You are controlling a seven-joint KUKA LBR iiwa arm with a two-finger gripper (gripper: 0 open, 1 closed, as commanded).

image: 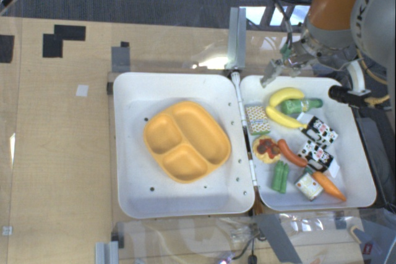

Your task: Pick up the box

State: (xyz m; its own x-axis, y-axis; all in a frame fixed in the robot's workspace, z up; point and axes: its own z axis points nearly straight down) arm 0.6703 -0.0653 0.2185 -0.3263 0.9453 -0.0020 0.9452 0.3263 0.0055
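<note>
Nothing is lifted yet: the box lies in the right bin. The claw hovers at the bin's far edge, seemingly empty; its spread I cannot tell.

Bright, even light; mild overhead glare.

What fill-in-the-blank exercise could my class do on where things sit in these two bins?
1. The yellow divided plate lies in the ____ bin.
2. The banana lies in the ____ bin.
3. The plate has ____ compartments.
4. The gripper hangs over the right bin's ____ rim.

Missing words: left; right; three; far
</note>
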